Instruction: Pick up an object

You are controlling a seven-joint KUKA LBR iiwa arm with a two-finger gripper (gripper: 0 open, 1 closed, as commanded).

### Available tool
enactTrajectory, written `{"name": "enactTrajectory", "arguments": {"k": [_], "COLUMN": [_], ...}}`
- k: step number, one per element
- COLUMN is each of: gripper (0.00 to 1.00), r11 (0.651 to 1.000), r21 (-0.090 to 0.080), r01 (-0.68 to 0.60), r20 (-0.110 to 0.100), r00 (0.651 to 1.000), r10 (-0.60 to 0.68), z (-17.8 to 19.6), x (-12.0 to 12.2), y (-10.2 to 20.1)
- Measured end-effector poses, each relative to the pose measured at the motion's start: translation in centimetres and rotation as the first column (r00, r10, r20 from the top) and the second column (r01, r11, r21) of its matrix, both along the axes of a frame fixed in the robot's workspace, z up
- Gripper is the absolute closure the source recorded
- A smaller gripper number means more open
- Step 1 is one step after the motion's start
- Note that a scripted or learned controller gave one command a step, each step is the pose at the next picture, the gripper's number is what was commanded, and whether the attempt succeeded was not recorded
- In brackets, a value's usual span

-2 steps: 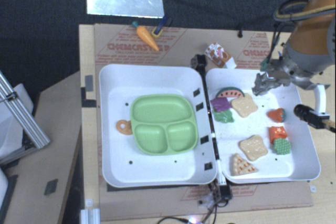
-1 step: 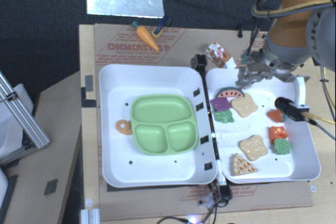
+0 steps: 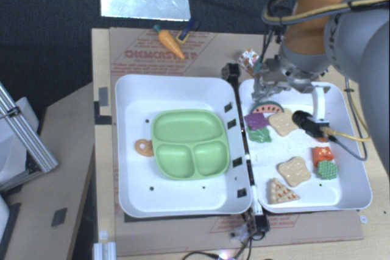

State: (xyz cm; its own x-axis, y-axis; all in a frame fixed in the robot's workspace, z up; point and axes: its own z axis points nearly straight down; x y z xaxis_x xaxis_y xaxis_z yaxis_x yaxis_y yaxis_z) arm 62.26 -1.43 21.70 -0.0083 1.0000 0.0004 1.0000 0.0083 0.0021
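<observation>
The pincer (image 3: 263,89) hangs over the back left corner of the right bin (image 3: 352,192), just behind the watermelon slice (image 3: 267,109); whether it is open or closed I cannot tell. Nothing shows in its grasp, so this reads as the approach before a pick. The next move likely calls for a descent onto the slice, a thin, flat, half-round piece. Just in front of the slice lie a purple piece (image 3: 256,120) and a green leafy one (image 3: 260,135); beside it, a tan cracker (image 3: 283,123). Further forward sit matte toast (image 3: 294,171) and a pizza wedge (image 3: 281,192).
</observation>
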Motion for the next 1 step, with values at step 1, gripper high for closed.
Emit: {"name": "enactTrajectory", "arguments": {"k": [1], "gripper": [1.0], "r11": [1.0], "r21": [0.0], "r01": [0.002], "r20": [0.001], "r00": [1.0], "r10": [-0.002], "z": [0.18], "x": [1.05], "y": [1.73]}}
